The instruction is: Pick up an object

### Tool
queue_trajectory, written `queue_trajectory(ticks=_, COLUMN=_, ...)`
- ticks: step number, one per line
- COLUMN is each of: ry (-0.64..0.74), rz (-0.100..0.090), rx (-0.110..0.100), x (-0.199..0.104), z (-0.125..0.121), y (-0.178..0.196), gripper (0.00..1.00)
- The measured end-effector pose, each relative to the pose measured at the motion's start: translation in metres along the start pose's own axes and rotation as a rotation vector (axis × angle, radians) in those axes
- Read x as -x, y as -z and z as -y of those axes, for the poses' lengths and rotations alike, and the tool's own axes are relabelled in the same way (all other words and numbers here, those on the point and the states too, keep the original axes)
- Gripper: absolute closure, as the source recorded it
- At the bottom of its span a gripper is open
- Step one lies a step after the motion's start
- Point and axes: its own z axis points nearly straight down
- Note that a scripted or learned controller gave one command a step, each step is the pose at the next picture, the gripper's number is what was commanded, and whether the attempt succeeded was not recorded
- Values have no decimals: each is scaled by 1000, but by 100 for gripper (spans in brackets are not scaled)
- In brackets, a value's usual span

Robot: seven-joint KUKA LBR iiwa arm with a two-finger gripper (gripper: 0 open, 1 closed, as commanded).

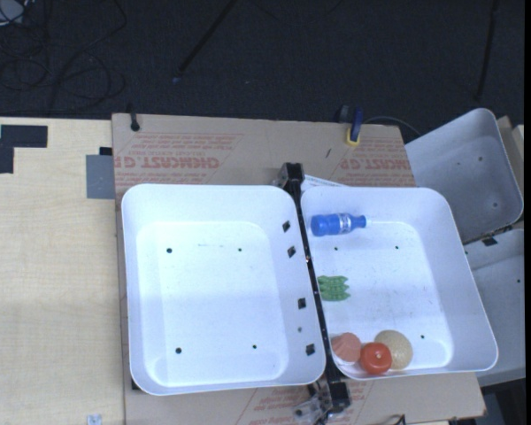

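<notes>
In the camera view, we found every candidate in the right bin (451, 264), the one on the side the arm reaches in from. The left bin (212, 290) lay beyond it across the dark divider (305, 273). We could not tell the state of the hand from this view.

A blue bottle (336, 224) lay on its side near the far wall of the right bin, close to the divider. A small green object (333, 288) sat alone near the divider, partway down the bin. At the near corner three round pieces were crowded together: a pink one (343, 345), a red ball (375, 357) and a beige one (396, 346), which seemed to touch or overlap.

We judged the pick not yet begun. To do it well, we would favour the bottle or the green object, since each stood apart from its neighbours. We would set the hand across the bottle's narrow width rather than along its length. The cluster looked risky, because the round pieces could roll aside or be caught two at once, and the bin's wall crowded them.
</notes>
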Motion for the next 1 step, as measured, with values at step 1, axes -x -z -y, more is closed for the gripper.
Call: queue_trajectory(ticks=1, ry=0, rz=0, rx=-1, x=0, z=0, y=-20, gripper=100)
